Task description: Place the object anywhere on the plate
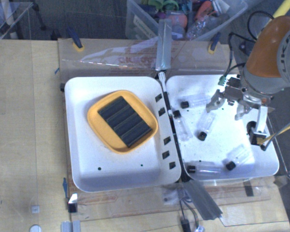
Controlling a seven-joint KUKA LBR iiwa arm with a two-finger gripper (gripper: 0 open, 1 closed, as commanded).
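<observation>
Seen from above, the bench carries two white bins side by side: the left bin (82, 173) holds a yellow plate (122, 121) with a dark ribbed insert (124, 122), and the right bin (266, 166) holds several clear tubes with black caps. The arm (273, 47) enters from the view's right and hangs its gripper (228, 105) over the upper middle of the right bin. Its two pale fingers (214, 102) stand spread apart, with nothing visible between them, so the gripper appears open and empty. The nearest candidate object is a capped tube (205, 127), which lies just below and slightly left of the fingertips in the view; its long axis runs from upper right to lower left, with the black cap at the lower end. Two further tubes lie nearer the bottom edge of the bin (237, 157) (203, 168), and another sits near the divider (191, 102). The plate lies well apart to the left, across the divider (170, 129), so any carry would have to run leftward over that ridge. Judged from this layout, the task is not yet begun in effect: no tube rests on the plate.
</observation>
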